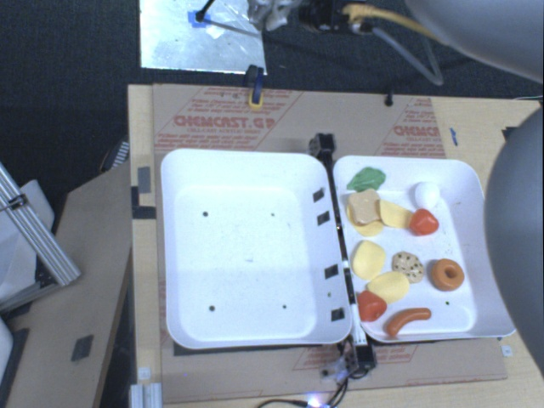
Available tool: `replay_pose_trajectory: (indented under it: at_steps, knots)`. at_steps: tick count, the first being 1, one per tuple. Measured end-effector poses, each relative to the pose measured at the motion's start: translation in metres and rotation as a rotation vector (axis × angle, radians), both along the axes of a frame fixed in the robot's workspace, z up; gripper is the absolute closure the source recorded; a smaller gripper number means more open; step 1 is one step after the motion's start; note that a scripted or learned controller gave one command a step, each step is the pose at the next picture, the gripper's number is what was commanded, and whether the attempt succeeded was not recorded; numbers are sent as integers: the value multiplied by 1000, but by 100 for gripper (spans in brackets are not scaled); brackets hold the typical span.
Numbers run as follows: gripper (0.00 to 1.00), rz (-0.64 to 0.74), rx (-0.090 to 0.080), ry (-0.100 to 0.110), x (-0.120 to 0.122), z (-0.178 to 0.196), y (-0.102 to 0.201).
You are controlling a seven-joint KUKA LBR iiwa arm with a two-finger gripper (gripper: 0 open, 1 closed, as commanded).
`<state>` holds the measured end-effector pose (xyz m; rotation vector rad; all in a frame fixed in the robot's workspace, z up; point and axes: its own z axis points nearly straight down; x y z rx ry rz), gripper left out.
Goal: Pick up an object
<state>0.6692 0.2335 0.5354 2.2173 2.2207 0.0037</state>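
Observation:
The right bin [473, 313] holds several toy foods. Among them are a green leaf [367, 178], a white egg [426, 195], a bread slice [364, 206], a red tomato [424, 222], a cookie [409, 266], a donut [446, 274], a red pepper [371, 306] and a sausage [407, 319]. Yellow pieces [368, 259] lie between them. My gripper [272, 5] hangs high at the top of the view, beyond the bench's far edge and well away from both bins. Nothing hangs under it.
The left bin [174, 228] sits beside the right one, joined by a black hinge strip [336, 245]. A shiny metal sheet [200, 28] lies under the gripper. A yellow and blue clamp [254, 87] stands at the far edge. The grey arm [514, 253] looms on the right.

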Motion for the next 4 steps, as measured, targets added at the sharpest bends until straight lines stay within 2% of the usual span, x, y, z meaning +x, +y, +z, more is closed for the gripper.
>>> replay_pose_trajectory:
  at_steps: [4]
  knots:
    - [100, 4, 0, 2, -1, 0, 0]
